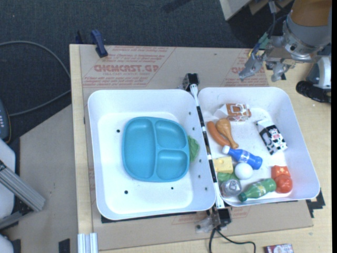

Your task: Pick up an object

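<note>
My gripper (263, 70) hangs open above the bench just behind the right bin's (300, 141) back rim, with nothing between its fingers. In that bin lie a brown and white box (238, 111), an orange drumstick-shaped toy (222, 132), a black and white carton (271, 137), a blue bottle (245, 157), a yellow block (223, 165), a white ball (243, 171), a green bottle (257, 189), a red vegetable toy (282, 177) and a silvery piece (230, 187).
The left bin (105, 120) holds a blue divided plate (156, 148) with a green item (194, 147) tucked at its right edge. A black divider clip (190, 80) sits between the bins. A blue clamp (98, 42) grips the board's back left.
</note>
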`<state>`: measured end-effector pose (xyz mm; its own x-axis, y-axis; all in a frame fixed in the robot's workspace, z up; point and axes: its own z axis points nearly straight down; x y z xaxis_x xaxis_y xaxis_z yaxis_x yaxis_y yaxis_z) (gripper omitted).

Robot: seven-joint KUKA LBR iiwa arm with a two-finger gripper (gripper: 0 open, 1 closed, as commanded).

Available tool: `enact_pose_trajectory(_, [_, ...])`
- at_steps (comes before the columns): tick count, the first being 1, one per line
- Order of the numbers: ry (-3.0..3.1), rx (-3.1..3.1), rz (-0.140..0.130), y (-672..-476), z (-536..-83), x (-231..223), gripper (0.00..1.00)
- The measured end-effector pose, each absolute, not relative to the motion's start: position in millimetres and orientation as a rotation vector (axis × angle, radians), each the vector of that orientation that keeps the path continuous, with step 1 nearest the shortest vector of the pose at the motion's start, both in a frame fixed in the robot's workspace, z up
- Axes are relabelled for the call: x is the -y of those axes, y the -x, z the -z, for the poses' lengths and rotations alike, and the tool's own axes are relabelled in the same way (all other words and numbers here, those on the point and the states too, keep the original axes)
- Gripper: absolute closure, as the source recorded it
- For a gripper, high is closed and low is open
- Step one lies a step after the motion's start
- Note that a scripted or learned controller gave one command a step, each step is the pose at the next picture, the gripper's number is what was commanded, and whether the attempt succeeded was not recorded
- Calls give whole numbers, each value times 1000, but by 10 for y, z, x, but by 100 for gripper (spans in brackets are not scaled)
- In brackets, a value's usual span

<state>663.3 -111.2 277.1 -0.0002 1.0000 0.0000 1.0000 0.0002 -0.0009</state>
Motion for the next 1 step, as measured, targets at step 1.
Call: enact_pose_trajectory(1, [2225,2225,6,-6442,-1122,1053,0])
